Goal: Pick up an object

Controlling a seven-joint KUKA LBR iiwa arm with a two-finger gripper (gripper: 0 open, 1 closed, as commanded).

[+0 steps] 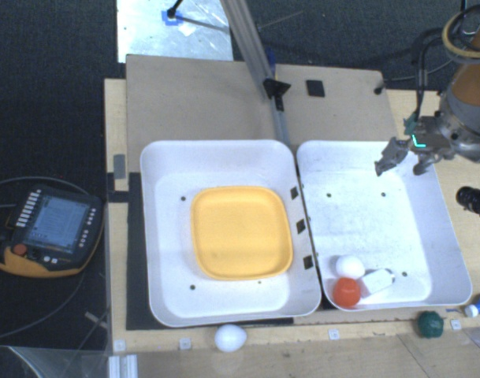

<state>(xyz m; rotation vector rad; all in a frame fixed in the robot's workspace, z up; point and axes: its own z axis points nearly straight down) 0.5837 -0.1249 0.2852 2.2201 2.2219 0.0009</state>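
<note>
- Red and round, a small ball (347,291) lay in the near corner of the right bin (397,211), touching a white ball (350,267) behind it and a small white block-like piece (377,280) to its side.
- Both balls looked smooth and probably light; a curved, glossy surface of that kind would likely slip unless pinched squarely across the widest part.
- Crowding against the bin wall seemed the main difficulty: fingers would need room on two opposite sides, and the white ball's far side looked freer.
- Spread apart and holding nothing, the gripper (404,159) hung over the far right edge of the right bin, well apart from the cluster.
- Hard white plastic formed both shallow bins, with rounded corners and low sloped walls.
- Filling much of the left bin (165,211), a yellow square plate (242,232) with rounded corners looked stiff, matte and awkwardly flat to grip.
- Outside the bins, a white egg-shaped object (230,338) and a dark green ball (429,324) rested on the bench.
</note>
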